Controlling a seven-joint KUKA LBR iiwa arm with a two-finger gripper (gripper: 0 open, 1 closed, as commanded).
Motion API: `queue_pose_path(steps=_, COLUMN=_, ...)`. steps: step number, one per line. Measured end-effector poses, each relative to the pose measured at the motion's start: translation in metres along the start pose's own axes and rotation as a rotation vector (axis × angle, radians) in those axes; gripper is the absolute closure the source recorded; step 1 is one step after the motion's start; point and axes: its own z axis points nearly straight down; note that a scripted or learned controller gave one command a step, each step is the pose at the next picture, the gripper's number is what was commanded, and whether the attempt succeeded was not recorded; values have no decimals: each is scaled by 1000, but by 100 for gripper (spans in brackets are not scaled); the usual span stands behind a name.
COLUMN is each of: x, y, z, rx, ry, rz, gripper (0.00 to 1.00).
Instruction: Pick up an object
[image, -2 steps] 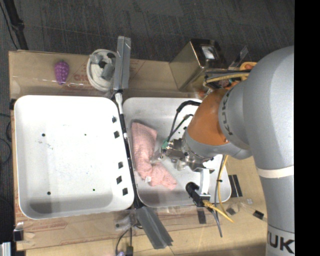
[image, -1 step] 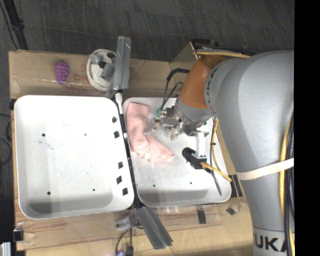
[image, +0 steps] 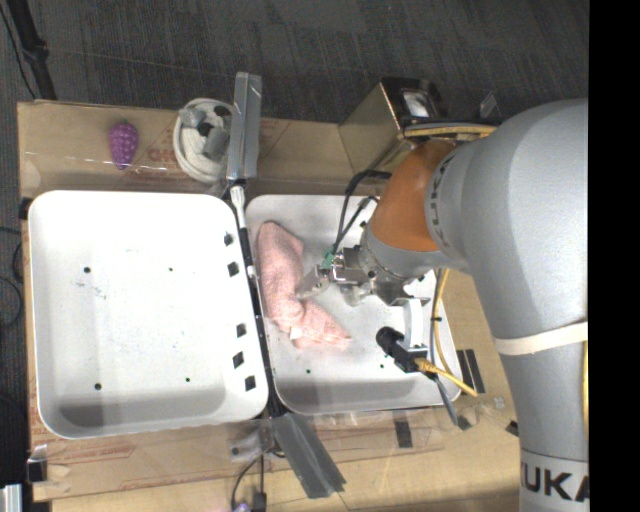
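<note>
A robotics lab: KUKA arm (image: 520, 240) at right, two white bins (image: 60, 300) on a cardboard-covered bench (image: 60, 130), loose cables (image: 350, 205), dark carpet (image: 300, 40) along the top.

Floor (image: 150, 45): dark grey carpet, visible along the far side. Bench (image: 80, 130): tan board surface, even overhead light, no hard shadows. Purple grape cluster (image: 123, 143) at far left; white cable coil (image: 202, 138) just right of it.

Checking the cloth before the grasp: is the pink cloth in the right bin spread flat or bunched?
Bunched. The pink cloth lies crumpled in folds along the right bin's left side, beside the gripper.
</note>
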Motion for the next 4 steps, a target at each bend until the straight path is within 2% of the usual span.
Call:
queue_pose_path(steps=1, x=30, y=-60, z=0, rx=-1, ry=-2, rz=-87, gripper=0)
queue_pose_path(steps=2, x=32, y=-71, z=-2, rx=-10, ry=-11, rz=-368, gripper=0)
queue_pose_path(steps=3, x=32, y=13, z=-2, rx=-2, ry=-3, rz=-328, gripper=0)
queue_pose_path(steps=4, x=24, y=-49, z=0, rx=0, ry=-1, rz=-342, gripper=0)
